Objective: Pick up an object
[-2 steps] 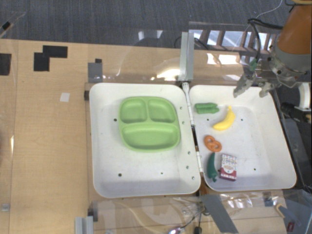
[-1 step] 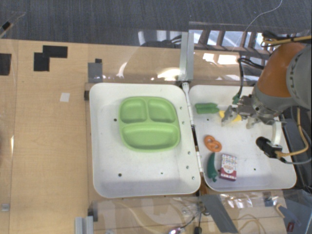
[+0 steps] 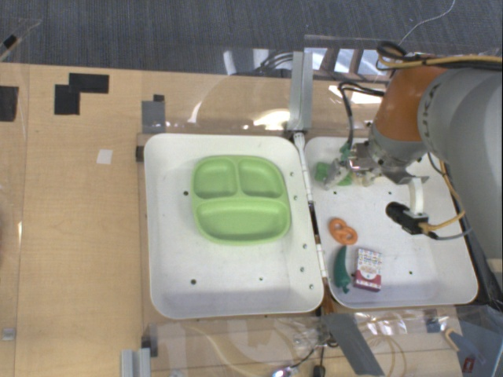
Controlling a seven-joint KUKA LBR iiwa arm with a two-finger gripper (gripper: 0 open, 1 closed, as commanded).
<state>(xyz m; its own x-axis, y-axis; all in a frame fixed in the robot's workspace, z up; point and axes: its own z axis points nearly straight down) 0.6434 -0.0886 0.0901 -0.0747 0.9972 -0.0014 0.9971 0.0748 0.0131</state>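
My gripper (image 3: 346,171) is low over the back left part of the right bin (image 3: 440,285), below the arm's orange band (image 3: 402,100). A small green object (image 3: 323,172) lies just left of the gripper, touching or nearly touching it; I cannot see whether it is held. Nearer the front of that bin are an orange pretzel-shaped piece (image 3: 342,230), a dark green curved item (image 3: 340,270) and a small red and white box (image 3: 368,269).
In the left bin (image 3: 169,281) a light green divided plate (image 3: 240,199) lies flat. A black part with a yellow cable (image 3: 407,217) hangs over the right bin's middle. A metal post (image 3: 301,93) stands behind the divider between the bins.
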